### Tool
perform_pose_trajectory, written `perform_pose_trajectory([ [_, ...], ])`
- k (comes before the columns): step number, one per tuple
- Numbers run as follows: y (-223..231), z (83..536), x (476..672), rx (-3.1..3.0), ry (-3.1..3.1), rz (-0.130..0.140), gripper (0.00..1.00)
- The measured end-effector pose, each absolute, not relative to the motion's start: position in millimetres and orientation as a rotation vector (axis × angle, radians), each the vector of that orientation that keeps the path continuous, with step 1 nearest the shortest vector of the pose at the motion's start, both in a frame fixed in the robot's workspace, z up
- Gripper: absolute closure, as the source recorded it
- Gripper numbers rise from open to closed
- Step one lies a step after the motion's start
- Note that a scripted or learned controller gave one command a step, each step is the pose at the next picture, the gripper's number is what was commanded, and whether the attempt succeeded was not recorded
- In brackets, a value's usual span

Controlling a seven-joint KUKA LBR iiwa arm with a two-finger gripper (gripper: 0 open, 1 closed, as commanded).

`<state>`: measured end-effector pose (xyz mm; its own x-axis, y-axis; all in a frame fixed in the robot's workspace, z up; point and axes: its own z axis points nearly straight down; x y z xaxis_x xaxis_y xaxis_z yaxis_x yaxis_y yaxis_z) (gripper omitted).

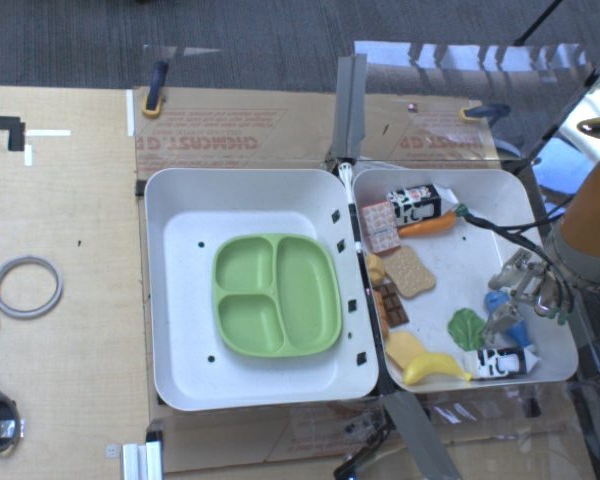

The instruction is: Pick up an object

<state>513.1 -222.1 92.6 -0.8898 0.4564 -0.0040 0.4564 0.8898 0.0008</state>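
Observation:
The right bin (480, 200) holds several toy foods: a black-and-white carton (415, 204), an orange carrot (427, 225), a pink checkered piece (380, 226), a tan cracker (410, 271), a brown chocolate bar (390, 304), a yellow banana (425, 364), a green leaf (467, 326), a blue object (498, 305) and a black-and-white box (502, 362). My gripper (512, 300) is low at the bin's right side, right over the blue object and beside the leaf. A light green divided plate (278, 295) lies in the left bin (175, 268).
The arm with its cables comes in over the right bin's right rim (550, 238). A grey tape ring (25, 286) lies on the wooden bench at far left. Cardboard (240, 133) with orange clamps lies behind the bins.

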Motion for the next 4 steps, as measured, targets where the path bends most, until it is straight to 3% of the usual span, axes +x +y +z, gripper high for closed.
perform_pose_trajectory([
  [1, -220.2, 96.6, 485.4, 0.921, 2.980, 0.003, 0.00],
  [4, -222.2, 91.8, 484.4, 1.436, 2.792, 0.001, 0.00],
])
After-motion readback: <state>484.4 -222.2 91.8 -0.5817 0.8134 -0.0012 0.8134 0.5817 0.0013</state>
